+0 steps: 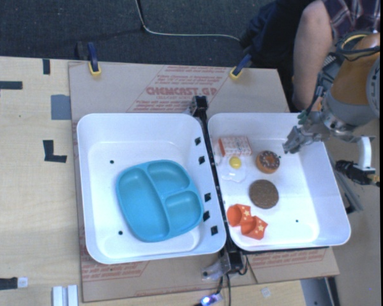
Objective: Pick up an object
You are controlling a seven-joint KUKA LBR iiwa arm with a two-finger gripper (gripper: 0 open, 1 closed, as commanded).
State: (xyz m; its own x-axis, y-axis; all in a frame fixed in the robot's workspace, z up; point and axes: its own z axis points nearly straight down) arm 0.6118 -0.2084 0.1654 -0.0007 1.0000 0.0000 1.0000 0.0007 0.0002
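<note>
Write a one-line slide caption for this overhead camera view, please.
Robot gripper hovers over the right bin of toy foods beside a doughnut; a blue divided plate lies in the left bin.

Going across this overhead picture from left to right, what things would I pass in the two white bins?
Blue divided plate in the left bin → red toy pieces in the right bin → brown round patty → the arm's end effector, over the bin's right part.
</note>
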